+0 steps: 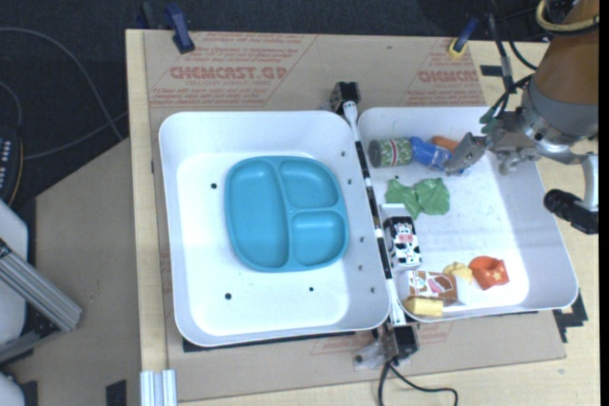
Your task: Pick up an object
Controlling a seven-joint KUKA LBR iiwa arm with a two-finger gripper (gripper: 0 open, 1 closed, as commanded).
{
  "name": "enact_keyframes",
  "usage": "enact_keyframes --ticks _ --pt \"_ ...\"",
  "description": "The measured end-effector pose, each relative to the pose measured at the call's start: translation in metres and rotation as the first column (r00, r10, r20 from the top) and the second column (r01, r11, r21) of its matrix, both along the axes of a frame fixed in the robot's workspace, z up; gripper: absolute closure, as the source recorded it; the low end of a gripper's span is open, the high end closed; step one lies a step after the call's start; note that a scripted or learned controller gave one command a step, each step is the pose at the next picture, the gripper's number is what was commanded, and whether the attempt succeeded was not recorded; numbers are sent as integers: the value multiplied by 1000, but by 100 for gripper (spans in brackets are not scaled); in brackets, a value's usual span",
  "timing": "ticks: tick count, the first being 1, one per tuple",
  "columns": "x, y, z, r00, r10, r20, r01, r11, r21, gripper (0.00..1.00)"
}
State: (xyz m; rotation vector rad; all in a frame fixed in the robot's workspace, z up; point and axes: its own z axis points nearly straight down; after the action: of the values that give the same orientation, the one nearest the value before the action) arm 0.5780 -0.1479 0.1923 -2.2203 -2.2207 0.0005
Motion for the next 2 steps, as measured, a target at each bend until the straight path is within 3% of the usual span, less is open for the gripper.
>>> enact_keyframes --ticks 1,2 --pt "61 21 -79 1000 1 -1 -1 1000 0 0" --pt "86 7 -109 1000 -1 -7 1 1000 0 0"
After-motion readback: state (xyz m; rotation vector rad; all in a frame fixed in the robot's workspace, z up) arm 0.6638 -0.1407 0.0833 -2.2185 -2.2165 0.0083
